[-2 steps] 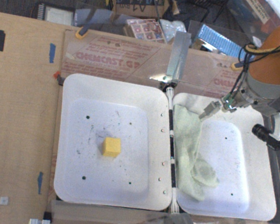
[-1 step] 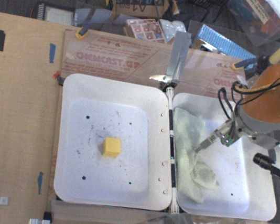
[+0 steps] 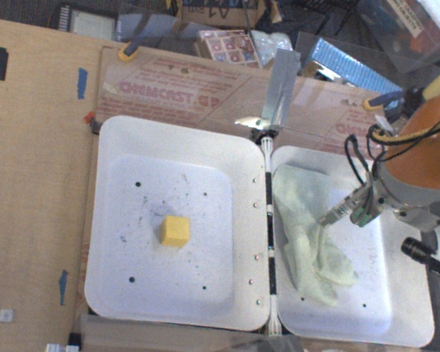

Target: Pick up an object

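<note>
A cluttered workshop backs the desk (image 3: 19,179), which carries two white bins. The jaws (image 3: 331,219) hang low over the right bin (image 3: 405,319), tips at a pale green cloth (image 3: 310,236) lying crumpled toward that bin's left wall; whether they are open I cannot tell. It looks like the grasp step; next would come closing and lifting. A yellow cube (image 3: 176,231) sits mid left bin (image 3: 123,155).

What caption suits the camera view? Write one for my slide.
End effector poised over a pale cloth in the right bin; a yellow block sits in the left bin.
</note>
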Available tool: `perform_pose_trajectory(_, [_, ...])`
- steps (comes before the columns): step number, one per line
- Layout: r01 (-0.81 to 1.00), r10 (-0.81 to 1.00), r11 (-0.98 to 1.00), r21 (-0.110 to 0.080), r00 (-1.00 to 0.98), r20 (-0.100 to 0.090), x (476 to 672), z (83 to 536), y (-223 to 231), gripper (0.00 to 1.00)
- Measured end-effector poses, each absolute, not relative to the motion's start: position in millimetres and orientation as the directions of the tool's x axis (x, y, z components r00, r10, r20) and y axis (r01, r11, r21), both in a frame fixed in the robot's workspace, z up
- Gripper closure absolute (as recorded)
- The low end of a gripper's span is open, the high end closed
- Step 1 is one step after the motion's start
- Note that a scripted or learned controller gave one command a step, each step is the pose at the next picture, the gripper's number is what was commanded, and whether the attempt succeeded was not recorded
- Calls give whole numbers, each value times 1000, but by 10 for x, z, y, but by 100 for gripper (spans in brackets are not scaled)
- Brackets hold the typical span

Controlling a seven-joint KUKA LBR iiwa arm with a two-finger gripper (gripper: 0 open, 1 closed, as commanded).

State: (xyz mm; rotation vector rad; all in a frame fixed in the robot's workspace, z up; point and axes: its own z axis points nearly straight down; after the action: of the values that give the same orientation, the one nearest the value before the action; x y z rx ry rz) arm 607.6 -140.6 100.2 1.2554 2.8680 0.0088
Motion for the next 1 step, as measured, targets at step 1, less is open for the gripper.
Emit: perform_pose_trajectory(1, [650,650,760,3,-760,-5,5915,1169,-1710,100])
